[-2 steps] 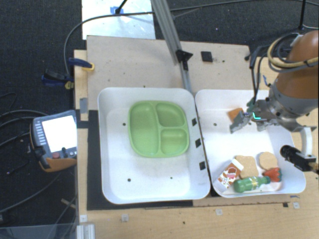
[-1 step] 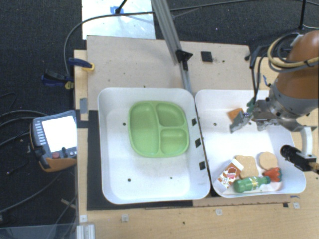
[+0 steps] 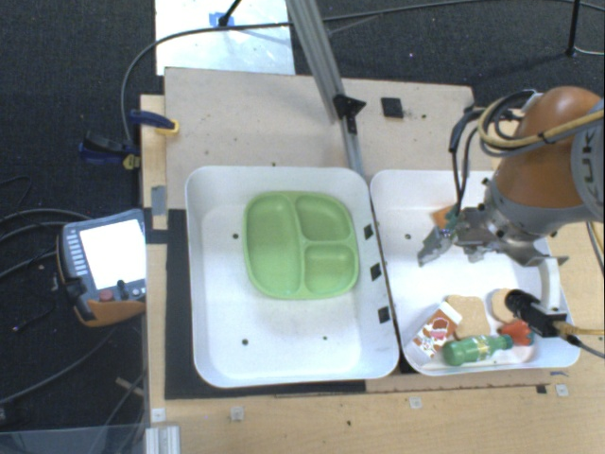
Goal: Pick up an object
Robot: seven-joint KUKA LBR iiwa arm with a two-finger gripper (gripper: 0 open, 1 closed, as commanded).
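Note:
My gripper [image 3: 433, 247] hangs over the middle of the right bin [image 3: 402, 206], its tip pointing left and down over bare white floor. A small orange thing [image 3: 442, 216] shows just behind its upper edge; whether it touches the gripper I cannot tell. Several objects crowd the bin's near right corner: a green bottle [image 3: 477, 350] lying on its side, a tan bread-like piece [image 3: 465, 312], a red and white packet [image 3: 436, 333], a small red item [image 3: 515, 330] and a pale round piece [image 3: 498, 303]. They lie below and to the right of the gripper, apart from it.
The left bin [image 3: 217, 282] holds a green divided plate [image 3: 302, 244] in its far half. A slanted grey pole [image 3: 321, 55] rises from the bench behind the bins. Small black clips [image 3: 376, 270] sit along the rim between the two bins.

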